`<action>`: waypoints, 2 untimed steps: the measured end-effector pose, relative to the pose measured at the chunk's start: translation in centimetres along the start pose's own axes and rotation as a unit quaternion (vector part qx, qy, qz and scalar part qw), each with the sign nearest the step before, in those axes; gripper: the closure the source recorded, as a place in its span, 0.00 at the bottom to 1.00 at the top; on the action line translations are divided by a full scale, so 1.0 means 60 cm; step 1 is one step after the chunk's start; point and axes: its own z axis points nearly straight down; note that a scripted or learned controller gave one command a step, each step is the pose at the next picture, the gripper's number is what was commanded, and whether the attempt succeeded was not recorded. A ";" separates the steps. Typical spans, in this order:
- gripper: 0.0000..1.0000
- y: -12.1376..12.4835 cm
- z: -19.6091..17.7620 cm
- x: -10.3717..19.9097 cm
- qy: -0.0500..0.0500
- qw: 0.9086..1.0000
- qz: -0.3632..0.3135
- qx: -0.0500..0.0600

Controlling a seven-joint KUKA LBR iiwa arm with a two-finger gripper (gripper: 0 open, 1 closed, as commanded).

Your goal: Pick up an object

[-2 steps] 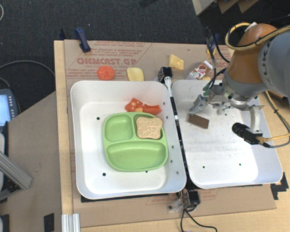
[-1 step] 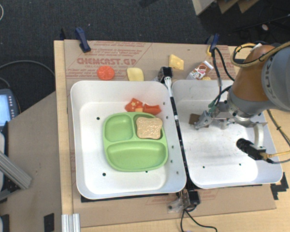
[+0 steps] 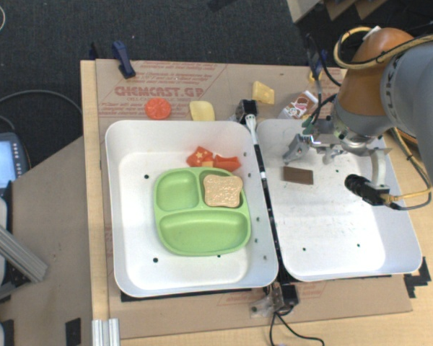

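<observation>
Brown flat block (image 3: 298,175) lies in the right bin (image 3: 346,251), upper left part, untouched. Claw (image 3: 308,146) sits just above it in frame, apart from it; finger state cannot be told. Left bin (image 3: 130,258) holds a green divided plate (image 3: 198,229) bearing toast (image 3: 223,190), with red pieces (image 3: 211,158) just above.

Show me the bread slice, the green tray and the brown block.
bread slice (image 3: 223,190), camera view, middle of its top.
green tray (image 3: 202,231), camera view, floor of its large compartment.
brown block (image 3: 298,175), camera view, centre of its top face.
</observation>
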 end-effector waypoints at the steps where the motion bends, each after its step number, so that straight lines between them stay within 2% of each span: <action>1: 0.00 -0.087 0.072 -0.055 0.001 1.000 0.004 0.008; 2: 0.00 -0.002 0.003 -0.002 0.000 1.000 0.000 0.000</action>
